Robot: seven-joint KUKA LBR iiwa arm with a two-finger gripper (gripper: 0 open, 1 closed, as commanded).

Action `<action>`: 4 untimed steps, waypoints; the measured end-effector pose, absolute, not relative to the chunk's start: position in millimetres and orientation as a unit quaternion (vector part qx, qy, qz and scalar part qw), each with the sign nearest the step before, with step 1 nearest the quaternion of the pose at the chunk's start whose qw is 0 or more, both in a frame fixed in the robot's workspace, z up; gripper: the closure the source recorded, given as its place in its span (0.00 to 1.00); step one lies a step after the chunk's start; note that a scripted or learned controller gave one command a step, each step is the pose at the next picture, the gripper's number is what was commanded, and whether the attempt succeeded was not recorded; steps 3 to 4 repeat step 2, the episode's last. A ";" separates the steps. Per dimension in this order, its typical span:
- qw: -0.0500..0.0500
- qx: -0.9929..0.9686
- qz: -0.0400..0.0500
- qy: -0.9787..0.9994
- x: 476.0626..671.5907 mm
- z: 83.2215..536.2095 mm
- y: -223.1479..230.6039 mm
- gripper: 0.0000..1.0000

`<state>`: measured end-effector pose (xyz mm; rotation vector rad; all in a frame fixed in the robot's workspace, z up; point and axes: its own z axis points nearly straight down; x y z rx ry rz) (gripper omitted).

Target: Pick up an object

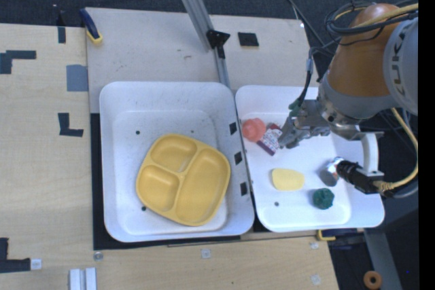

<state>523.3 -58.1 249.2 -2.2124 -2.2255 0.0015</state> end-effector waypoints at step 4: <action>0.002 -0.705 0.000 -0.710 508.1 241.2 47.7 1.00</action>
